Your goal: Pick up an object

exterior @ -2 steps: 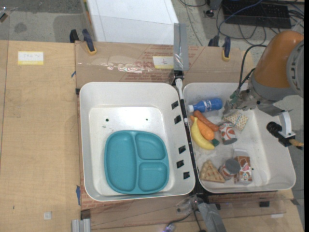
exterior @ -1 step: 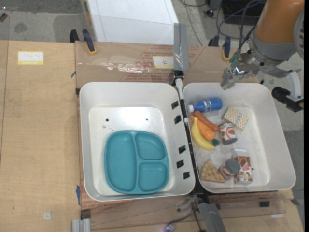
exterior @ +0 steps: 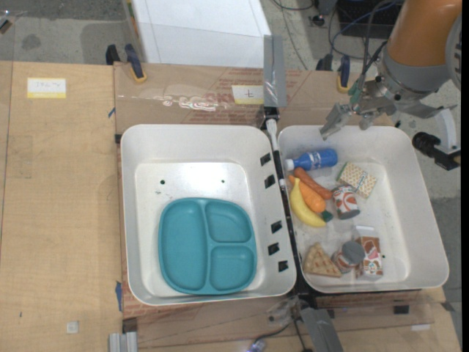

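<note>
Blue bottle (exterior: 315,159) lies on its side at upper-left of right bin (exterior: 429,218), just above carrot (exterior: 314,185) and banana (exterior: 304,205); judged light, rigid, smooth, prone to roll; grip across mid-body. Gripper (exterior: 343,116) hangs over bin's far rim w/ fingers spread, nothing between them.

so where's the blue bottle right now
In the camera view the blue bottle lies in the right bin, near its upper-left corner, just above the carrot and banana.

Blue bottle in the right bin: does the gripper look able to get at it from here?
Probably yes. The blue bottle lies uncovered near the bin's far wall, with the gripper above that wall; nothing lies between them.
</note>
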You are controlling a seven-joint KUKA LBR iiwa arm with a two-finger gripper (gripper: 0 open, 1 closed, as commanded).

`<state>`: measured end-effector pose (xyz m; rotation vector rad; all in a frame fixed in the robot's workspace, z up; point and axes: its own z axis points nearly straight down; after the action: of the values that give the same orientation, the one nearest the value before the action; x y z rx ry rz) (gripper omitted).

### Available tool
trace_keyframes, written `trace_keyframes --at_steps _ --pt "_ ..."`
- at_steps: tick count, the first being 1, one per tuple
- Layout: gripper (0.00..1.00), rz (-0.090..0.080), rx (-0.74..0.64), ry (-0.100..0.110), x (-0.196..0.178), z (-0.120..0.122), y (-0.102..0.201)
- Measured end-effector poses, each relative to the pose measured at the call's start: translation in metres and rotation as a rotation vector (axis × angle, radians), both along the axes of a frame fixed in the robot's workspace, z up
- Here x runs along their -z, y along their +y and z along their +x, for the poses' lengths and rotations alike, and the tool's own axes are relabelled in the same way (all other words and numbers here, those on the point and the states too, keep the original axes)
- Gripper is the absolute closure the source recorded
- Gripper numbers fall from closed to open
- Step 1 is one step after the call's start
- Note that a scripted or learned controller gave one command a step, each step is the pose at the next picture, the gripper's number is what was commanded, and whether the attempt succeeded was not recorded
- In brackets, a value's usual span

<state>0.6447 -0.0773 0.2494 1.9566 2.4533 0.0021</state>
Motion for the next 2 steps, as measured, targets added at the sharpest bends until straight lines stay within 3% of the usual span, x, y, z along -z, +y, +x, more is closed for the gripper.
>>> trace_keyframes --at_steps 1,2 --pt "0.00 0.001 -0.162 0.001 0.154 0.009 0.004" --pt "1.00 0.001 -0.159 -0.004 0.143 0.010 0.003"
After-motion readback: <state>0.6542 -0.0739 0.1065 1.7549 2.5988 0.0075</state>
